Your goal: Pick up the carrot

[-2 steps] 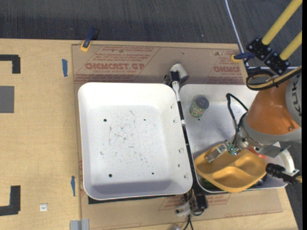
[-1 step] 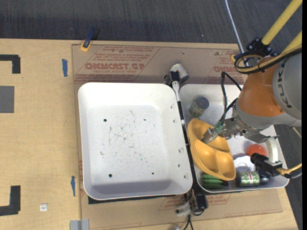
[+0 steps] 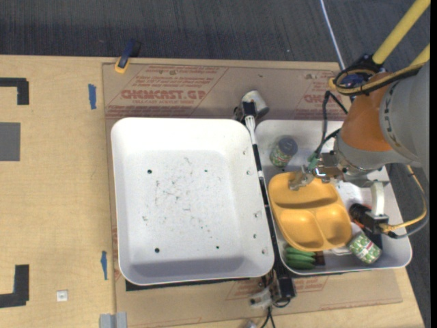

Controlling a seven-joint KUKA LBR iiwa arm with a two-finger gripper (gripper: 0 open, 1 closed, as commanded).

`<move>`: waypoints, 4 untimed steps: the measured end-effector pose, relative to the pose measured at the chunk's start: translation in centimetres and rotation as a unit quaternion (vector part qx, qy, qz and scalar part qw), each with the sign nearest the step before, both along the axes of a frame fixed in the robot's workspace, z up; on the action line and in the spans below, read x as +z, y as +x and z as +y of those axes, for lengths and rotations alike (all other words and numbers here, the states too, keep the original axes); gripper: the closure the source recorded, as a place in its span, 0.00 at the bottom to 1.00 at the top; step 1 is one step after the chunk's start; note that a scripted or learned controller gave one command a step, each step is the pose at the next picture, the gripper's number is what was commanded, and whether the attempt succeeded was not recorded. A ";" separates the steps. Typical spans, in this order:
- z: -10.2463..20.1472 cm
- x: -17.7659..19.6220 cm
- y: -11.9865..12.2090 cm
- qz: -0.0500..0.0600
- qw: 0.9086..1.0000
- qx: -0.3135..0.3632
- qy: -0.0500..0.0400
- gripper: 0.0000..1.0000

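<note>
1. One fixed camera sits above the bench (image 3: 54,183), looking down at a slant.
2. It takes in both white bins (image 3: 184,197) whole; the arm (image 3: 382,121) enters from the right.

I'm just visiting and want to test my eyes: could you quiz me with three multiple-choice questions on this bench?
1. The arm reaches over:
A. the left-hand bin
B. the right-hand bin
C. the bare cardboard in front of the bins

2. The biggest thing in the right-hand bin is:
A. yellow
B. blue
C. black

3. The floor of the left-hand bin is:
A. draped with a cloth
B. filled with water
C. scuffed with faint dark marks

Answers:
1. B, since the grey arm with its orange band hangs above the right-hand bin.
2. A, since a broad yellow shape fills the bin's middle.
3. C, since fine scratches and a few dark specks show on the white floor.
</note>
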State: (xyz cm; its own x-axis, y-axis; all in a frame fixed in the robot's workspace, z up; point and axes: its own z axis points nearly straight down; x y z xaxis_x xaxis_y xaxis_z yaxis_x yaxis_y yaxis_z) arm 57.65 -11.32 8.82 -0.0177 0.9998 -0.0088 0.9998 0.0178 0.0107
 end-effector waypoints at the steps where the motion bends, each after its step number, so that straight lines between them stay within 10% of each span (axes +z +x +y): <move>1: -3.6 -0.1 1.6 0.002 0.999 0.051 0.002 0.00; 2: -4.0 1.2 1.8 -0.003 0.999 0.051 -0.003 1.00; 3: -3.6 1.0 1.8 -0.001 0.999 0.051 0.000 0.00; 4: -3.9 2.1 1.9 -0.004 0.999 0.051 -0.003 1.00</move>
State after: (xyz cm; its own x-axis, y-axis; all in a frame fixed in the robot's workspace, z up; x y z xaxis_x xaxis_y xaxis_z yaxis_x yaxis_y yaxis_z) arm 59.52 -15.21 10.95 -0.1196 0.9927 -0.0158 0.9926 0.1198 0.0185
